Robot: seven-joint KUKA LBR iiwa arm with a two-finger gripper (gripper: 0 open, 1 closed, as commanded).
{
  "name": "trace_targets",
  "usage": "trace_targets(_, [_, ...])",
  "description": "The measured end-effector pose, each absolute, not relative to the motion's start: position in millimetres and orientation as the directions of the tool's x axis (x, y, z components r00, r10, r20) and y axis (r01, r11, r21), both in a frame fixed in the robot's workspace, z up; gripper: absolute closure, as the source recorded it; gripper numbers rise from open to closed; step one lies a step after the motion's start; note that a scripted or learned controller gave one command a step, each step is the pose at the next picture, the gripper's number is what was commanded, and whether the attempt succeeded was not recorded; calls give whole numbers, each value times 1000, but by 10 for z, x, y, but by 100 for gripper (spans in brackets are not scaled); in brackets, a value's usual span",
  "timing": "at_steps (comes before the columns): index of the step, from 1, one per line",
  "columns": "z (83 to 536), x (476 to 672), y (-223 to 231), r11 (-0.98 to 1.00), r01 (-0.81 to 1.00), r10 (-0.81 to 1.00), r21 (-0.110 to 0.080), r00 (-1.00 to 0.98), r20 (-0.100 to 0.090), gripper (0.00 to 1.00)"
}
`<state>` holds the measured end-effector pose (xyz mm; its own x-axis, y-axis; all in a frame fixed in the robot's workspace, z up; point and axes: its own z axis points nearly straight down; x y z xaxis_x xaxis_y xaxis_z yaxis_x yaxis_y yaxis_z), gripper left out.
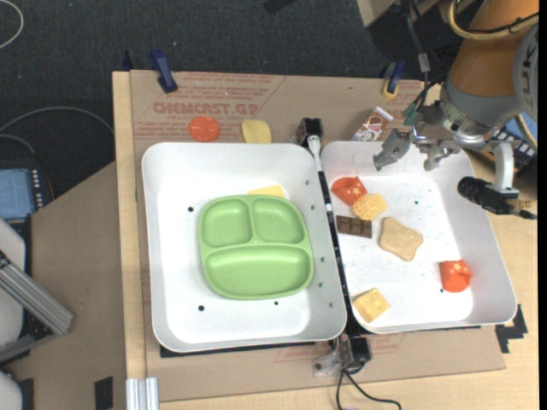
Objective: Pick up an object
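Nearest the lens: a pale yellow blocky wedge [370, 304], sitting at the near rim of the right shallow white bin [432, 199].

Two-finger gripper [412, 157]: hangs over the far end of the right bin, fingers spread apart, nothing between them. It appears to touch no item.

Outward from the gripper, all in the right bin:
- red rounded piece [346, 188], the closest item, toward the bin's left wall
- round orange-yellow crinkled biscuit [369, 205], touching the red piece on its near side
- dark brown chocolate-like bar [353, 226], just beside the biscuit, along the left wall
- tan bread-shaped slab [400, 240], mid-bin, near the biscuit but apart from it
- small red chunk with a pale spot [455, 275], toward the right wall, well apart from the rest

Progress, as a judgement: the pick looks barely started. No object is lifted and every item rests on the bin floor. Left to do: settle over one item, descend, close, raise. The red piece and the biscuit are the likeliest targets by position, but since they touch, a clean grasp of one may be awkward.

Left shallow white bin [171, 220]: holds a green three-compartment plastic plate [255, 246], with a flat yellow slice [267, 191] at the plate's far edge.

On the brown cardboard sheet [282, 92] beyond the bins: an orange-red disc [204, 128], a pale yellow lump [255, 131], a small red-and-white packet [369, 127].
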<state>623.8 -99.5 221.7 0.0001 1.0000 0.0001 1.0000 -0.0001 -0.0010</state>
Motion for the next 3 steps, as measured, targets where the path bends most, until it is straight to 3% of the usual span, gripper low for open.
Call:
trace_targets(1, [1143,5583,-1240,-4,1000,1000,-14,4,2,0])
trace_targets(2, [830,5523,-1488,-3,1000,1000,-4,3,1,0])
trace_targets(3, [962,5546,-1479,-2,1000,1000,4,2,0,100])
